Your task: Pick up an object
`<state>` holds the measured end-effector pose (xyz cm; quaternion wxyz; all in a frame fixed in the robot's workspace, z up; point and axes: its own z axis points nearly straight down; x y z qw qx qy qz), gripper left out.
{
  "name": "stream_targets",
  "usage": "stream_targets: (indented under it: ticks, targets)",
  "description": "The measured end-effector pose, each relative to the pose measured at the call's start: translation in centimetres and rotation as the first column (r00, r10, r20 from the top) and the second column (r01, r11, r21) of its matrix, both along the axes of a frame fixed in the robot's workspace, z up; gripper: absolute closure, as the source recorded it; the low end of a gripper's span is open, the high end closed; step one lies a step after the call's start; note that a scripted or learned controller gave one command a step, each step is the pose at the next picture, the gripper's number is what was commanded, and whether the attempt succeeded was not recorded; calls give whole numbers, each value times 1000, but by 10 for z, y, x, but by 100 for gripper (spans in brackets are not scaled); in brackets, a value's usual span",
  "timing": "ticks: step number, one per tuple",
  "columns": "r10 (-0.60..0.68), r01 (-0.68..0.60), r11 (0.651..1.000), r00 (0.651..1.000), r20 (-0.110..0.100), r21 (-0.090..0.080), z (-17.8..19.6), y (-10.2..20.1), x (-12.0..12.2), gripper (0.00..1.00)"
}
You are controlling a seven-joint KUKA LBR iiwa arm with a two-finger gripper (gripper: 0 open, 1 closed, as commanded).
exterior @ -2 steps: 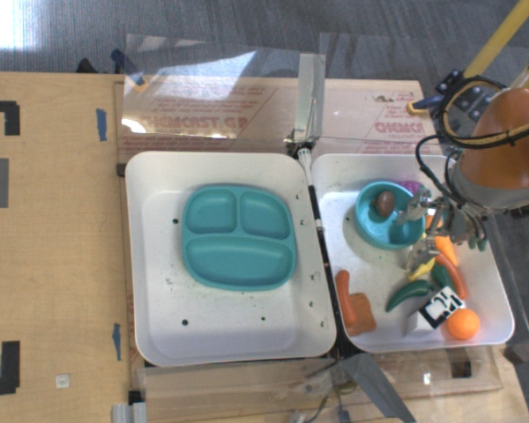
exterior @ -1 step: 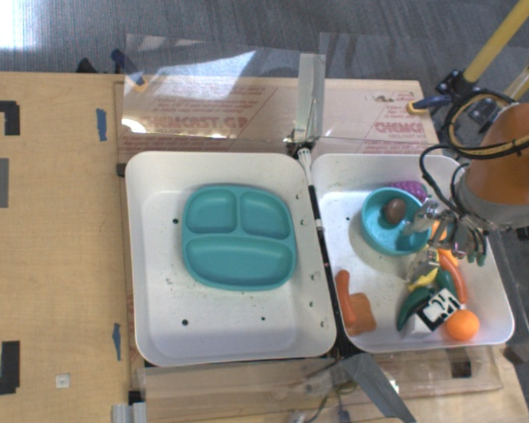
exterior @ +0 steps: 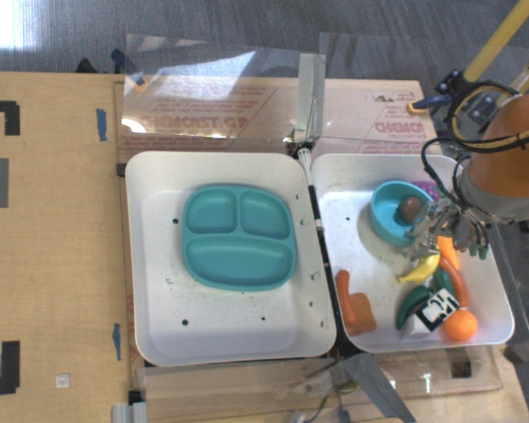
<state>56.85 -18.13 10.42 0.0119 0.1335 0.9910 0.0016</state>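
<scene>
- The gripper [exterior: 434,234] is seen low over the right bin [exterior: 353,203], beside the teal bowl [exterior: 390,214]; whether it is open or closed cannot be told, and nothing is seen held.
- A yellow banana [exterior: 420,270] lies just beneath it, toward the bin's right edge, with a carrot [exterior: 452,267] touching.
- The banana is judged a light, stiff, smooth plastic toy; a hold across its narrow middle is advised, since the curved ends may slip.

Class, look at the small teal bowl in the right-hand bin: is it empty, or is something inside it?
Not empty. The teal bowl holds a small brown round object, resting against its inner wall. What that object is cannot be told.
</scene>
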Motion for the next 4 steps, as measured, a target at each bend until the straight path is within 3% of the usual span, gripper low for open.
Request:
stream_targets:
  ticks: [1, 2, 3, 4]
  targets:
    - [92, -92, 996, 996, -7, -5, 137, 12, 35, 100]
    - [91, -91, 996, 996, -19, -1, 130, 12, 32, 0]
    - [83, -83, 997, 996, -28, 2, 33, -28, 2, 0]
    - [32, -32, 999, 999, 0, -6, 4, -39, 25, 0]
